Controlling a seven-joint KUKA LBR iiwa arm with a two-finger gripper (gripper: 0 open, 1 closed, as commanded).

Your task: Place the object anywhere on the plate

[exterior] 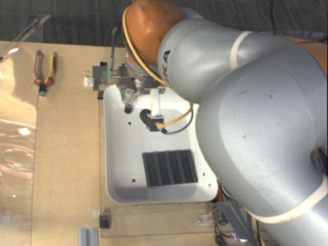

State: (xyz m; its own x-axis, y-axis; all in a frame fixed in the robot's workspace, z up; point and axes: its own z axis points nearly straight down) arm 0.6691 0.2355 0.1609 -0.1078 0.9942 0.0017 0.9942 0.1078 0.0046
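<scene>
Looking down from the camera above, we see a pale wooden bench, with a strip of dark carpet beyond its far edge and a glaring clear sheet over its left part. Red-handled pliers lie on the wood, well apart from the white bin. A black ribbed slab lies flat in the bin's near half. The gripper is at the bin's far end, apart from the slab; we cannot tell whether it is released or clenched. The grey arm covers the right side.
</scene>
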